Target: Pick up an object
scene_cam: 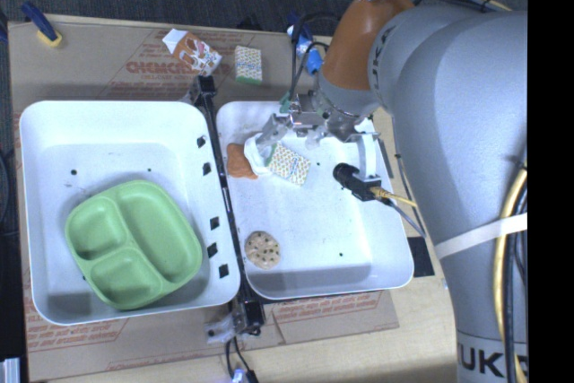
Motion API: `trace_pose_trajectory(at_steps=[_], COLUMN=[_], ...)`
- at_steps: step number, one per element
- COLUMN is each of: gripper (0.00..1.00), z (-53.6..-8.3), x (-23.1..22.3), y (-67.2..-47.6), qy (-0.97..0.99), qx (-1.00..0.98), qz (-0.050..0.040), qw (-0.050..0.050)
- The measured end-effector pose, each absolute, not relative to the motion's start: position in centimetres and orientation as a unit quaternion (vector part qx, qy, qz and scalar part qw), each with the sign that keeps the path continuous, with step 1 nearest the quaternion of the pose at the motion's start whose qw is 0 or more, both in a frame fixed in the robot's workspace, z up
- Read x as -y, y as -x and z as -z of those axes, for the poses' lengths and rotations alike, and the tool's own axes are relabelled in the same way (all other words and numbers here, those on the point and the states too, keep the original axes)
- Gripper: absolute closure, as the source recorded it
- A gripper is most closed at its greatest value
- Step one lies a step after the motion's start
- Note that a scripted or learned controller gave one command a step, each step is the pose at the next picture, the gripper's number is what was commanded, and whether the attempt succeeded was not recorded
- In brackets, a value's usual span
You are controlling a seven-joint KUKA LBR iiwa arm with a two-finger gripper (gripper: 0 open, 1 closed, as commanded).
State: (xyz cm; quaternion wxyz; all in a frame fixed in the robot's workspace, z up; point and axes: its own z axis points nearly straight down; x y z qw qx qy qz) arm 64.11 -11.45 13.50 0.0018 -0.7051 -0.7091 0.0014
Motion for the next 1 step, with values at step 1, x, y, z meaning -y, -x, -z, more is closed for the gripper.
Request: trace_pose_trajectory(at_steps=[1], gripper=[0.0], z=[-9.75], x=[10.69], y=[-61.17], qy=[0.704], qx=[0.71], qz=[0.0017], qw=[-0.005])
